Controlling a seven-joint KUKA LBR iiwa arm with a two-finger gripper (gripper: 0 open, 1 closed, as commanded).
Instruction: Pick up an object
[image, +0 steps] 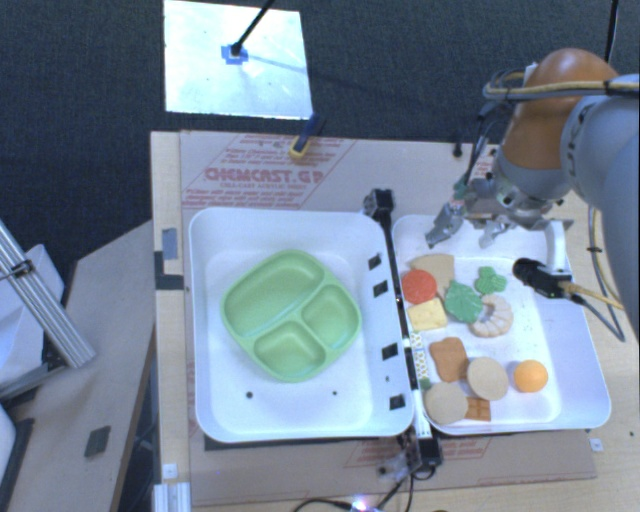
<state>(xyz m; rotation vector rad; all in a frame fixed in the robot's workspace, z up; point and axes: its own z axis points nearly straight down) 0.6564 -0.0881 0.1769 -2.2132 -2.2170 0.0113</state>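
Near edge: a pale round disc (447, 403) and a small waffle square (478, 409) lie touching in the near-left corner of the right bin (590, 385).
Bench: a board (260, 175) covered in pale paper with red print carries the two shallow white bins side by side. A row of black clips (385, 290) runs along the seam between them.
Room: dark blue carpet (80, 100) surrounds the bench. A shiny square plate (235, 60) lies on it at the far side, and a slanted aluminium rail (35, 300) stands at the left.
Left bin (215, 400): holds a light green divided plate (290, 315) with three compartments, lying flat near the middle.
Objects to pick: small matte toy foods, all in the right bin.
Left column, far to near: a tan wedge (432, 265), a red tomato slice (419, 286), a yellow cheese square (428, 315), a brown toast slice (449, 356).
Middle: two green leafy pieces (463, 300) with a pale striped shrimp (493, 317) just beside them on the near side.
Nearer right: a tan disc (488, 378) and an orange ball (531, 375), slightly apart.
Gripper (462, 236): over the far end of the right bin, fingers spread apart, tips just beyond the tan wedge.
Arm (560, 85): grey with an orange band, reaching in from the far right.
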